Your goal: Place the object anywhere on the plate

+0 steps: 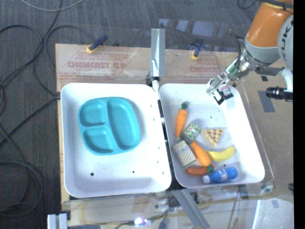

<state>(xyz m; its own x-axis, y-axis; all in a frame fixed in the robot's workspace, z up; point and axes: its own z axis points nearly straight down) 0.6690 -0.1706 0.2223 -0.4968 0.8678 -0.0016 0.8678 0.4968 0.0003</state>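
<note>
We see the gripper [218, 89] hovering over the upper edge of the right bin [252, 142]; whether it is parted or closed we cannot tell. Below it in that bin lie a carrot [181, 120], a small can [191, 131], a waffle wedge [214, 135], a banana [222, 153], a second carrot [200, 154] and a blue bottle [221, 175]. The blue plate [110, 125] sits in the left bin [114, 175], well apart from them.

We see the arm [274, 25] cut off at the frame's two o'clock corner. The end effector [220, 90] is too small to read. The bottom carrot [196, 170] lies partly hidden under another carrot [200, 153].
</note>
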